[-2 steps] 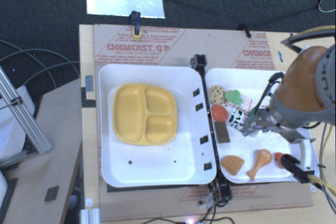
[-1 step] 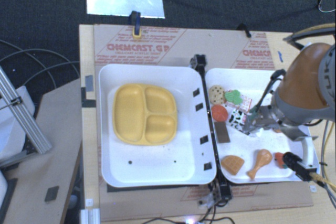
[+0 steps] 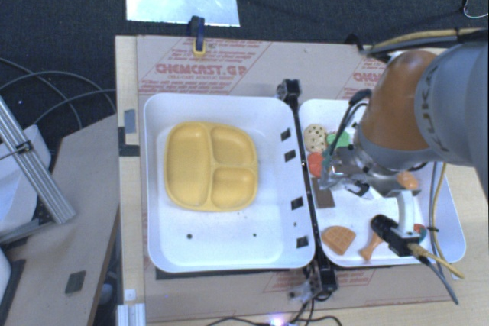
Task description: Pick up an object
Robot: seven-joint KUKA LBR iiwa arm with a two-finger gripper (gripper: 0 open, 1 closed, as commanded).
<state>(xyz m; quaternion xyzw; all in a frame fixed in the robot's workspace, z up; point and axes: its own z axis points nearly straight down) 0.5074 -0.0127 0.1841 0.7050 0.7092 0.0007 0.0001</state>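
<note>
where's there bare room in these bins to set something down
The left bin has the most room: a wide bare strip between the yellow plate and the bin's near wall, plus narrower margins round the plate. The right bin is crowded: cookie, red piece and orange wedge lie close together, with the arm hanging over them.

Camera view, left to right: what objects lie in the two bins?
Yellow divided plate in the left bin → speckled round cookie → orange waffle-like wedge → small tan piece, all three in the right bin. Overlapping pieces left out.
</note>
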